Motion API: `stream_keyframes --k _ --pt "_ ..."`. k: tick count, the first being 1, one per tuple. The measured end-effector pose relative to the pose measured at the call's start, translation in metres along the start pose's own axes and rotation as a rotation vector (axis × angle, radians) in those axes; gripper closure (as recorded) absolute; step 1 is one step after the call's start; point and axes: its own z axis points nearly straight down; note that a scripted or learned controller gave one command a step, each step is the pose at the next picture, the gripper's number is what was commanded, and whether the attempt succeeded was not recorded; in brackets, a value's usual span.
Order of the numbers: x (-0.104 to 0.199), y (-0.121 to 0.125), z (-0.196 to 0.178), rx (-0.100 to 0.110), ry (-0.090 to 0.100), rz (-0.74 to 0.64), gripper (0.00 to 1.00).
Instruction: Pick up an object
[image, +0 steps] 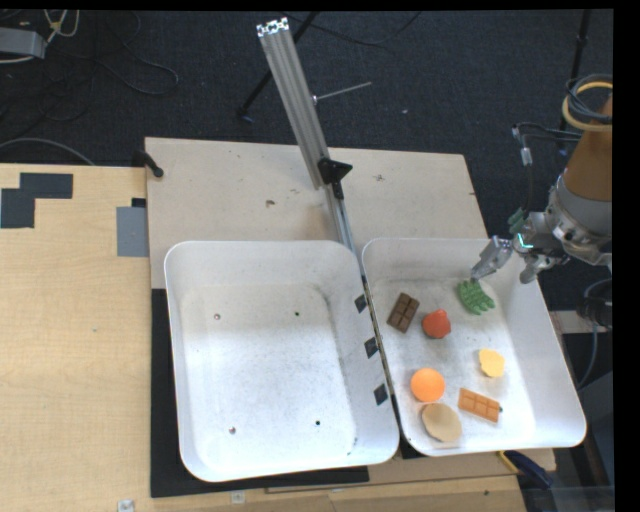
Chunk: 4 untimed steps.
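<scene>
Tan oval slice (441, 423) lying nearest in right white bin (560, 400), round orange ball (428, 384) sitting just above it, gripper (508, 262) hovering open, empty-jawed, beside green ridged piece (476, 297).

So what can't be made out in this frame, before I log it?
- Gripper, camera view: small and blurred, so its grasp state is unreadable.
- Green object: too small to identify; contact with the gripper is unclear.
- Arm: cut off by the right edge.
- Tan object: its make is unclear at this size.
</scene>
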Motion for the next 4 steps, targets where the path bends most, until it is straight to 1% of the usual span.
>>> stream_keyframes --k 1,3,4 --pt "0.000 0.001 -0.002 -0.004 -0.002 -0.003 0.00" --pt "-0.012 -0.002 0.091 0.000 0.000 0.001 0.00" --pt "-0.011 -0.002 0.129 -0.004 -0.001 0.002 0.00"
